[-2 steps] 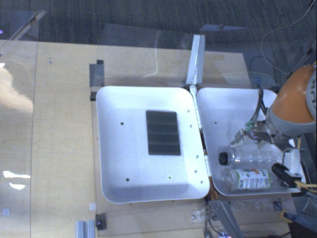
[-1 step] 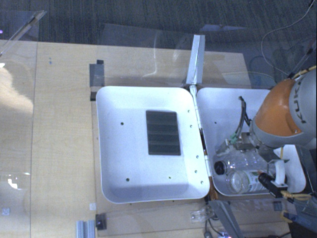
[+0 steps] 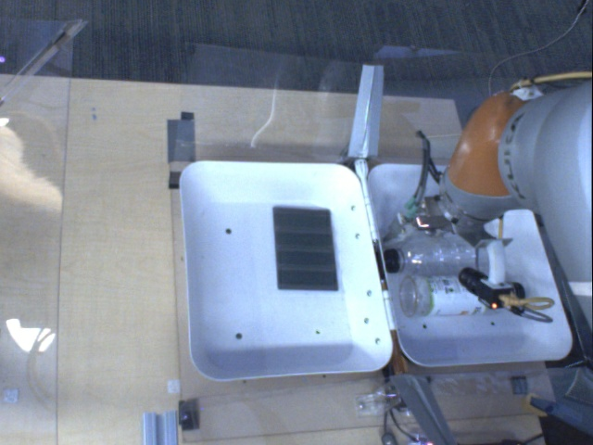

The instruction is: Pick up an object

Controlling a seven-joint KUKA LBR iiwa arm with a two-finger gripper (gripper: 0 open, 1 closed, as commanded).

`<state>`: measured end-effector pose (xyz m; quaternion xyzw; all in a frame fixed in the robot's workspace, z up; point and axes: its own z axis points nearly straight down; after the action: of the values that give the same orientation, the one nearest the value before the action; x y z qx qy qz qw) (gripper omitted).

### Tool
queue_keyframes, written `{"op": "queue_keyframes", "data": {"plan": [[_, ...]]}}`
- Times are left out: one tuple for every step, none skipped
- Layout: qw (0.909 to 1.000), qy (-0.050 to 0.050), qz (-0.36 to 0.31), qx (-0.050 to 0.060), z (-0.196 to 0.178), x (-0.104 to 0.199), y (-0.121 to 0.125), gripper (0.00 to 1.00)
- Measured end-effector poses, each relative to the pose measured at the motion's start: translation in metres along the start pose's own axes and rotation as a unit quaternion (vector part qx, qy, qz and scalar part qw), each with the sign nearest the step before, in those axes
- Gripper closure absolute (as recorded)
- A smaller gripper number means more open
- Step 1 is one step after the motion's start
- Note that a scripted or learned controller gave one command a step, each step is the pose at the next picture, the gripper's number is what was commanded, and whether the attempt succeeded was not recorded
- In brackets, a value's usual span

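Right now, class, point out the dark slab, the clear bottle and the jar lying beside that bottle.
dark slab (image 3: 305, 248): camera view, middle of its top face.
clear bottle (image 3: 437, 254): camera view, its see-through body.
jar (image 3: 443, 297): camera view, its labelled side.

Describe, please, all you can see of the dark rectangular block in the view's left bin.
The flat dark grey rectangular block lies flat near the middle of the shallow white bin on the view's left, long sides running up and down the picture. Faint cross lines split its matt top into about four bands; its material is unclear. It rests on the bin floor, apart from every wall, and nothing else touches it.
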<state>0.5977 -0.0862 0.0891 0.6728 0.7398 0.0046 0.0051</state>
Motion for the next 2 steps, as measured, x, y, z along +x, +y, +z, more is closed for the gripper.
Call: {"op": "queue_keyframes", "data": {"plan": [[0.9844,0.0,0.176,0.004,-0.097,0.015,-0.011,0.0],[0.9944,-0.001,0.106,0.004,-0.112,-0.062,-0.044,0.0]]}}
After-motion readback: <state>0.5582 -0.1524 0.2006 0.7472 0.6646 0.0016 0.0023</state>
